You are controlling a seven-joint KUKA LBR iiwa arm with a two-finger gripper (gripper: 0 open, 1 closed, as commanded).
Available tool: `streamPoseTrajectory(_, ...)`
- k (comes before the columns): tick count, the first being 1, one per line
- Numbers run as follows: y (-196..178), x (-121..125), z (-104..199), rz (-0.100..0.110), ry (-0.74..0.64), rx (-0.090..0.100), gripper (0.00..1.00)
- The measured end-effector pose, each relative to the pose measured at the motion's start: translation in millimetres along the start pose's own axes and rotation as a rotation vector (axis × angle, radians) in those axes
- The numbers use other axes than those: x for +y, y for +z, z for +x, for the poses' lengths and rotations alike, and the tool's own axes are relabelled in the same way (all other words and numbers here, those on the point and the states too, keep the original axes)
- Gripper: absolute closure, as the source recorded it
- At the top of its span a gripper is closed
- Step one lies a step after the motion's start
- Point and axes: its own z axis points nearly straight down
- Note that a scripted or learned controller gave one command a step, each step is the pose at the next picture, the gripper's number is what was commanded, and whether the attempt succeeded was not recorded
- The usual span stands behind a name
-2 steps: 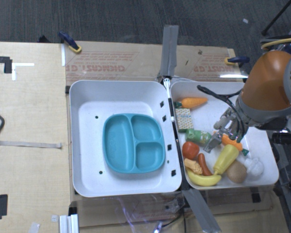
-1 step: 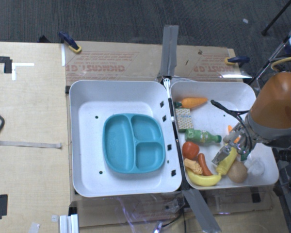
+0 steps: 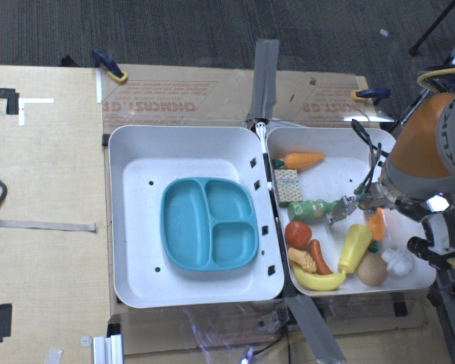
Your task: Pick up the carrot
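The gripper [image 3: 347,209] hangs low in the right bin [image 3: 330,133], its metal tip just beside the green bottle [image 3: 312,208]; whether it grips anything I cannot tell. The carrot [image 3: 303,159] lies well apart, up near the bin's far wall, above a checkered packet [image 3: 287,185]. Nearer me sit a yellow bottle [image 3: 354,247], tomato [image 3: 297,233] and banana [image 3: 318,280]. The left bin [image 3: 136,158] holds a teal divided tray [image 3: 209,224].
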Motion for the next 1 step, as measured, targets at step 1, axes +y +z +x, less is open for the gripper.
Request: streamPoseTrajectory(1, -9.1, 0.4, 0.1, 0.001, -0.004, -0.001, 1.00)
